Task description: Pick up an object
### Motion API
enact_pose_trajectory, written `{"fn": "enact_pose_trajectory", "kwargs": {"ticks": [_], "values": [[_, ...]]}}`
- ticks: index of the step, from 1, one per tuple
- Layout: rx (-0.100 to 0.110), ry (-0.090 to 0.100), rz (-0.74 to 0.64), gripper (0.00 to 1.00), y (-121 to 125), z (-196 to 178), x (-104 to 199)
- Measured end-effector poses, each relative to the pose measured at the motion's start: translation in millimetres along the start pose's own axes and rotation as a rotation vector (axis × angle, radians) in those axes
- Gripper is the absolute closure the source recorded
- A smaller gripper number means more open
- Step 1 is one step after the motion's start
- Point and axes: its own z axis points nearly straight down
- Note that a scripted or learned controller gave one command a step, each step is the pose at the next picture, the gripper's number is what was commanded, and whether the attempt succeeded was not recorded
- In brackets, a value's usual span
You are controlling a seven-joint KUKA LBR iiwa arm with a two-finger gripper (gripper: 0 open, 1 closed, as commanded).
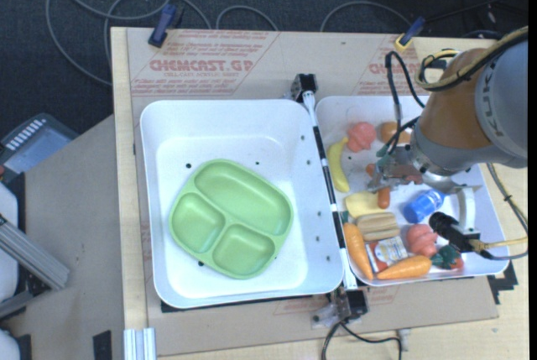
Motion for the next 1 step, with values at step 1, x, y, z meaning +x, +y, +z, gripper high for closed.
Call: {"fn": "enact_pose_trajectory", "kwargs": {"ticks": [1], "values": [[0.005,0.002,-0.002,1.00,1.5,-125.9,66.7]]}}
